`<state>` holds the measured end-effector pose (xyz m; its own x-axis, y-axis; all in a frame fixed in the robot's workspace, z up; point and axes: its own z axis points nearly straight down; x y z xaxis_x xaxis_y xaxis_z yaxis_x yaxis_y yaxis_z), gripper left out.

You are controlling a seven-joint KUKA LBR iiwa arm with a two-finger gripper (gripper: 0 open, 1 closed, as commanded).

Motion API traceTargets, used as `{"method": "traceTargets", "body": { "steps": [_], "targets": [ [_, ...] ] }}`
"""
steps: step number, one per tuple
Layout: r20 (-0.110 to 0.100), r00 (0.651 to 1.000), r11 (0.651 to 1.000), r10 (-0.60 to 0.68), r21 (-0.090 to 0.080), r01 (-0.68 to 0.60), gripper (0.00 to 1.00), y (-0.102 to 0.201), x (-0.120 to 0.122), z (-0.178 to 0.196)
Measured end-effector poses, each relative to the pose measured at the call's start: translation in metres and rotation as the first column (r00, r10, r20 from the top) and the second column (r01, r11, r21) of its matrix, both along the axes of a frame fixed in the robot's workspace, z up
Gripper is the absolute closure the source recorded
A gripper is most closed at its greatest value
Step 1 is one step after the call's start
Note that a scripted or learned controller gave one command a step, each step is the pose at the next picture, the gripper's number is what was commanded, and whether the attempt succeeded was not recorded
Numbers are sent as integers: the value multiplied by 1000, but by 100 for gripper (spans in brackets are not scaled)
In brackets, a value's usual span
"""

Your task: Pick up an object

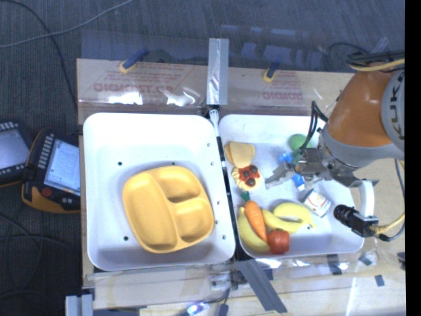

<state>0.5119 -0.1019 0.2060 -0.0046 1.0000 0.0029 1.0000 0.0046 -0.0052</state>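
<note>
My gripper (293, 176) hangs low over the middle of the right bin (263, 133), its fingers spread open with nothing visibly held between them. A small blue object (287, 158) lies just beside the fingers and is partly covered by the wrist. In front of the gripper lies a yellow banana (291, 212), with a carrot (256, 220) and a red fruit (278, 241) next to it. A white and red box (318, 203) sits to the gripper's right. A green ball (298, 141) peeks out behind the arm.
A yellow toy slice (240, 154) with red berries (248, 174) lies at the right bin's left wall. The left bin (108, 137) holds a yellow divided plate (169, 206). A handheld pendant (49, 173) rests off the bench to the left.
</note>
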Motion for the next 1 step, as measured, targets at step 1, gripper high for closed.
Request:
{"method": "traceTargets", "body": {
  "steps": [1],
  "targets": [
    [2, 1000, 1000, 4, 1, -4, 0, -45, 57, -37]
  ]
}}
